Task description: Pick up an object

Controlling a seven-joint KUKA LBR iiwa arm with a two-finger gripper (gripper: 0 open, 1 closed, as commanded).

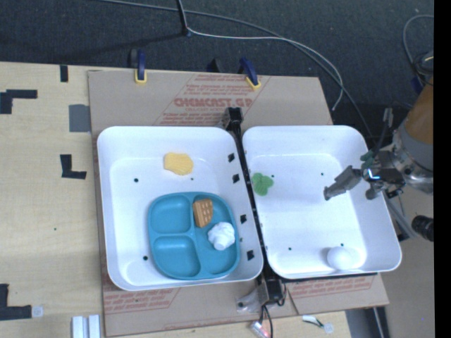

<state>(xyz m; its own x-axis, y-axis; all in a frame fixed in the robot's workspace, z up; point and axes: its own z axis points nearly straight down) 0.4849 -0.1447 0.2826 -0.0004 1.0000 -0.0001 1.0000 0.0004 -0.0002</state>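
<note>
Right bin (310, 143): the hand (347, 183) hovers over its right side, fingers spread and grasping nothing; green object (263, 183) lies at the bin's left wall, well apart from the hand; white ball (342, 257) rests in the near corner; left bin (116, 153): blue tray (169, 248) bearing a brown piece (203, 212) and a white lump (222, 236); yellow piece (178, 163) behind it

Your candidates: green lump (262, 184) at the right bin's (310, 138) left edge; white ball (343, 258) near that bin's front right corner.
</note>
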